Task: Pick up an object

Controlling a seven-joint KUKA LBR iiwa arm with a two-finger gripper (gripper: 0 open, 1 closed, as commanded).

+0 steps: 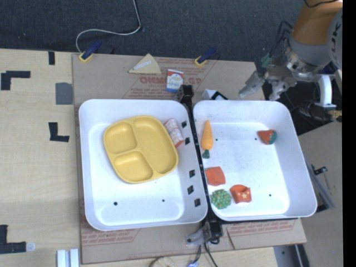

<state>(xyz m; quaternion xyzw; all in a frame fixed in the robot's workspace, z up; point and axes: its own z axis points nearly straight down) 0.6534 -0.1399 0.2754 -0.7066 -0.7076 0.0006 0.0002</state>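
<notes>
Camera view: the arm (314, 21) leans in over the far right corner of the right bin (289, 166), its claw (262, 87) spread wide and holding nothing, just beyond the rim. Within this bin lie a carrot (207, 135) by the left wall, a strawberry (267, 137), an orange block (215, 175), broccoli (221, 198) and a red piece (241, 193).

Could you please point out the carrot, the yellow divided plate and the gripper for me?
carrot (207, 135): camera view, mid-body.
yellow divided plate (140, 148): camera view, central ridge.
gripper (262, 88): camera view, between its fingertips.
</notes>
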